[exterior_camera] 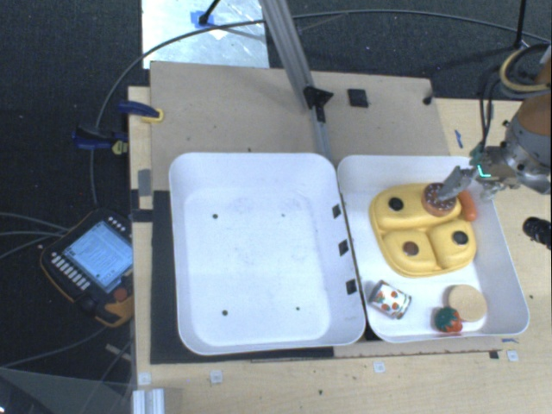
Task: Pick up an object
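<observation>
The gripper point(446, 190) hangs over the yellow tray point(423, 231) at a brown ring point(438, 200); its opening and hold cannot be told. An off-centre closure could nudge the ring toward the orange piece point(468, 205) at 3 o'clock and come up with nothing.

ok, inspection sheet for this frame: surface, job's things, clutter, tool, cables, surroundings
Surface: bench bears left bin and right bin, side by side.
Job's things: all in right bin: yellow tray, brown ring on it, orange piece, can, tan disc, green-red toy.
Clutter: black block on bench.
Tool: tool over the ring; grip unclear.
Cables: loops run left and behind the bench.
Surroundings: pendant on floor at left, clamps at bench edge.
</observation>
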Controlling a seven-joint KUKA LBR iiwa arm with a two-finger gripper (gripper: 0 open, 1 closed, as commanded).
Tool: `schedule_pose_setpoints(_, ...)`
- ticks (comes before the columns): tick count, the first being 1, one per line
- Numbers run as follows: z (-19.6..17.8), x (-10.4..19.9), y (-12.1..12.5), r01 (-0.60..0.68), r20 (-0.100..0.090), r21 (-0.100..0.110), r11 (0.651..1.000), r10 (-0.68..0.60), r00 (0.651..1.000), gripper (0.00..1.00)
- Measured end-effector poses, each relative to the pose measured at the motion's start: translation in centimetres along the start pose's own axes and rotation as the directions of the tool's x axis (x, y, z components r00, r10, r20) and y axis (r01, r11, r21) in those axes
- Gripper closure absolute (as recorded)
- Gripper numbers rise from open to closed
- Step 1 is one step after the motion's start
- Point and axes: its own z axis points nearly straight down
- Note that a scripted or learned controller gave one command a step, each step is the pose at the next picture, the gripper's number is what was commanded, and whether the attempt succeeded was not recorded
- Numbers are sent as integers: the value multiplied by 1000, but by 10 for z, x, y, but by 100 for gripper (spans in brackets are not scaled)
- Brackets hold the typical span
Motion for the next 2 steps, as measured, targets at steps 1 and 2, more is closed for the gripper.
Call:
schedule_pose_setpoints(1, -2, 0, 1, 1, 1, -4, 1000, -1, 1000, 0)
schedule_pose_setpoints(2, 59, 5, 3, 0, 0, -1, 1000, 0, 1000, 0)
